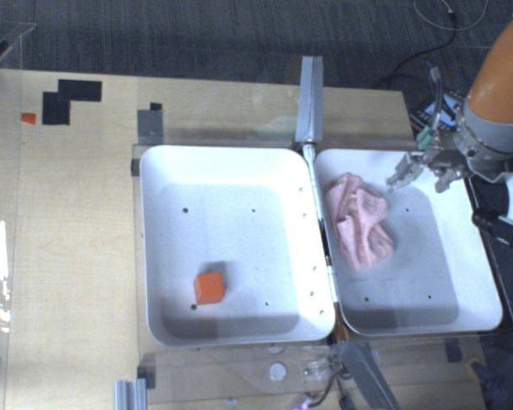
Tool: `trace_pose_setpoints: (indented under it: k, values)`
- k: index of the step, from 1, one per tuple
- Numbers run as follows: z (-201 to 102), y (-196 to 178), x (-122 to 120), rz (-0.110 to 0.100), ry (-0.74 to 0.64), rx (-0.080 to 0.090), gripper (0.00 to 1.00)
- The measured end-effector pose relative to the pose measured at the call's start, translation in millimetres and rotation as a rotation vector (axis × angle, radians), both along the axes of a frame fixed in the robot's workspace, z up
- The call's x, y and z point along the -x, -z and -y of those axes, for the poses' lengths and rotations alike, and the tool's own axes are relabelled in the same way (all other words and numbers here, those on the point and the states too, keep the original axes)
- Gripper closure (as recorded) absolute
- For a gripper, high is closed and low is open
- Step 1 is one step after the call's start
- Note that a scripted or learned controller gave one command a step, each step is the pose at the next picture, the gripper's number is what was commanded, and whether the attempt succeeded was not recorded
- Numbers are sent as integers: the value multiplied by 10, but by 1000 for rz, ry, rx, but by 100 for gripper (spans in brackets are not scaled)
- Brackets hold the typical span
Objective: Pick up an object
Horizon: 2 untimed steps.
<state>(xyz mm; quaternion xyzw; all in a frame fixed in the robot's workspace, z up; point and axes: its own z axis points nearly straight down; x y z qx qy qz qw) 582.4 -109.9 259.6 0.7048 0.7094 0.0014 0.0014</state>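
Note:
A crumpled pink cloth [360,221] lies in the left half of the right bin [462,310]. An orange cube [209,288] sits near the front of the left bin [239,173]. My gripper [421,178] hangs over the back of the right bin, just right of and above the cloth's top edge. Its fingers [400,174] are spread open with nothing between them. The orange-banded wrist rises to the upper right.
A grey metal post [309,101] stands behind the seam between the bins. Black blocks [67,98] and a small orange marker [27,119] lie on the bench at the back left. Cables run at the back right.

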Motion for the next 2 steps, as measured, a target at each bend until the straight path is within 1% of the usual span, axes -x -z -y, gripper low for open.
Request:
trace_pose_setpoints:
  k: [1, 2]
  values:
    - [63, 1604, -387, 10, -159, 2, 0]
    - [307, 1655, -486, 17, -498, 8, 0]
